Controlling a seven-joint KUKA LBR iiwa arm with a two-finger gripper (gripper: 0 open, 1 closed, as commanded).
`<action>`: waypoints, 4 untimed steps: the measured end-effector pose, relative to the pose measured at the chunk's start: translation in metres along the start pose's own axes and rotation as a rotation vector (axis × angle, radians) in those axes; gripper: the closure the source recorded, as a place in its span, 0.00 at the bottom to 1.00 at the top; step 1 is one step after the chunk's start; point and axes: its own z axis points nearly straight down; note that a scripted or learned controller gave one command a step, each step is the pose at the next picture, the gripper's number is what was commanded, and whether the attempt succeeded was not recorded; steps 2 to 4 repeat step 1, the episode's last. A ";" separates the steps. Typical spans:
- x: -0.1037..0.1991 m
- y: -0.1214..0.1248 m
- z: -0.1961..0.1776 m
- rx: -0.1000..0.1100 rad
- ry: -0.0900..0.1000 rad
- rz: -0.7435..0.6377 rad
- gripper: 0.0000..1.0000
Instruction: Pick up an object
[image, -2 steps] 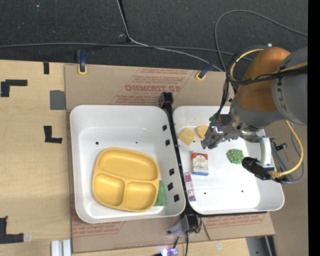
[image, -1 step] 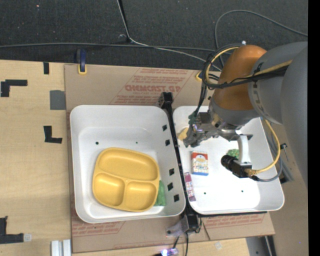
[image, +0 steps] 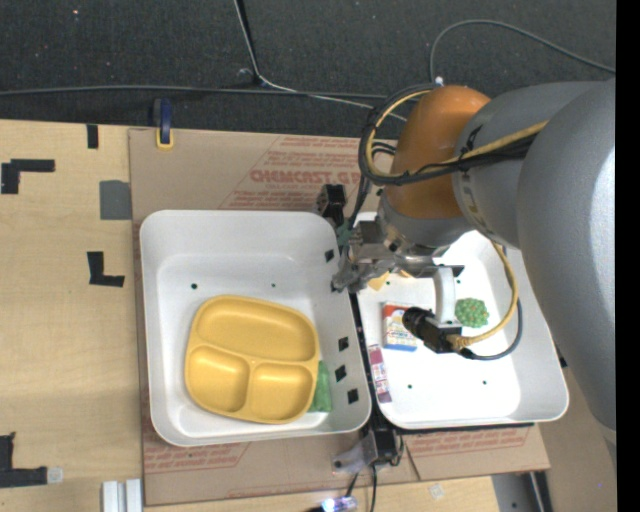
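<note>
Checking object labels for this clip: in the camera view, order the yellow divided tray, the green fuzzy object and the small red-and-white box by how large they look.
1. yellow divided tray, by far the largest.
2. small red-and-white box.
3. green fuzzy object, close to the box, so this order is uncertain.

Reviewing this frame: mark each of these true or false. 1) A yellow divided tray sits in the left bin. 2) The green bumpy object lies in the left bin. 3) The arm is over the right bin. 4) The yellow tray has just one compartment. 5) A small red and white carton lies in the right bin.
1) The yellow tray sits in the left bin: true.
2) The green bumpy object lies in the left bin: false; it is in the right bin.
3) The arm is over the right bin: true.
4) The tray has one compartment: false; it shows three.
5) A red and white carton lies in the right bin: true.
</note>
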 end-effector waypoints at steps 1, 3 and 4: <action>0.056 0.008 -0.020 -0.002 0.000 -0.001 1.00; 0.056 0.008 -0.020 -0.002 0.000 -0.001 1.00; 0.056 0.008 -0.020 -0.002 0.000 -0.001 1.00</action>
